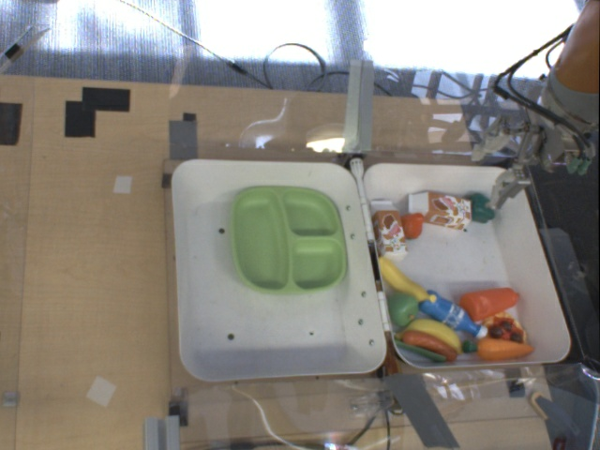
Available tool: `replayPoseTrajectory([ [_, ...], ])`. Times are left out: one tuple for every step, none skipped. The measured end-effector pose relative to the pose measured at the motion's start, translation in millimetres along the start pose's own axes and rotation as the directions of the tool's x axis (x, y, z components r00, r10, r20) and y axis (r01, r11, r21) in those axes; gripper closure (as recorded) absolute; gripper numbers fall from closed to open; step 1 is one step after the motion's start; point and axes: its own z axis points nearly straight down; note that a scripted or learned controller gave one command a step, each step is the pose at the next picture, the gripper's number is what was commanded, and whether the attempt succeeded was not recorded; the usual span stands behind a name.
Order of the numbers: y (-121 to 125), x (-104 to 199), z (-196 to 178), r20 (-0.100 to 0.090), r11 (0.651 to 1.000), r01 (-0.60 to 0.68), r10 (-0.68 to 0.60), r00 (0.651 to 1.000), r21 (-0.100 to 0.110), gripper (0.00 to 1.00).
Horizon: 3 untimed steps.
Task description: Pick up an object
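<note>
- Claw (511, 184): far-right corner of right bin (544, 279), tips just above bin floor; spread or pressed together — can't tell, too small/blurred. Nothing seen between tips.
- Nearest item: green piece (482, 208), just left of claw, touching the carton (446, 211).
- Carton: long axis runs left-right, lies left of claw.
- Other toys: near-right pile, incl. banana (401, 279), bottle (453, 315), carrot (503, 350); well apart from claw, nearer side.
- Left bin (202, 345): holds green tray (288, 238).
- Judgement: short move left + down reaches green piece.

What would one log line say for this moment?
gripper: over right bin, far edge | holding: nothing seen | toys: in right bin | green tray: left bin
</note>
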Motion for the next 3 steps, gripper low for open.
replayPoseTrajectory([
  [17.7,-15.2,125.5,-0.009,0.914,-0.405,0.405,0.914,0.000,0.00],
  [39.1,-6.8,156.1,-0.011,0.811,-0.585,0.585,0.811,0.008,0.00],
  [45.2,0.2,160.4,0.006,0.702,-0.712,0.712,0.702,-0.003,0.00],
])
